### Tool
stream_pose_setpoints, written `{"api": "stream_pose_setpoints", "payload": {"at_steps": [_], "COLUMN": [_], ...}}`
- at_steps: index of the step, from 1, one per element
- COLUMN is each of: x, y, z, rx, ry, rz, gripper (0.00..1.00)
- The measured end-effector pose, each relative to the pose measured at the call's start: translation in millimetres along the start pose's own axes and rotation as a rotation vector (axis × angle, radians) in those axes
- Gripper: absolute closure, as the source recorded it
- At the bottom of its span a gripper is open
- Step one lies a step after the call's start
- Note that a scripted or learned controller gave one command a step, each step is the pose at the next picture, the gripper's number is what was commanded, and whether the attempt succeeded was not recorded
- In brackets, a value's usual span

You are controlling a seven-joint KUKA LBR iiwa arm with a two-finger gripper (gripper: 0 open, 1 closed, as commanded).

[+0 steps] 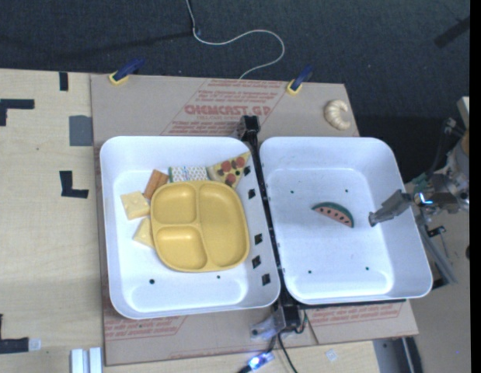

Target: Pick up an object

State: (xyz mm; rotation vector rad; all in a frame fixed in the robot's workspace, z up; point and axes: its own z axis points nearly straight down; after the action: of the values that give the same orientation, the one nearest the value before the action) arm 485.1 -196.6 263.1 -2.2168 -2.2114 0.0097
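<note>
Nothing is lifted yet. The watermelon slice toy [334, 214] lies loose in the right bin [333, 286], apart from the hand [389, 207] at that bin's right rim; whether the hand is spread, I cannot tell. Reaching and grasping remain.

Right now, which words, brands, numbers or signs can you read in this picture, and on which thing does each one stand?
"CHEMCAST GP": red print on the brown board behind the two white bins.
Smaller red lines above and below that word, on the same board: too blurred to read.
Red print on the board's front strip, below the right bin: too small to read.
</note>
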Motion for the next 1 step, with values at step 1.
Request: {"api": "stream_pose_setpoints", "payload": {"at_steps": [1], "x": [0.1], "y": [2.1], "z": [-5.0], "rx": [-0.010], "ry": [-0.003], "rz": [-0.003], "gripper": [0.00]}}
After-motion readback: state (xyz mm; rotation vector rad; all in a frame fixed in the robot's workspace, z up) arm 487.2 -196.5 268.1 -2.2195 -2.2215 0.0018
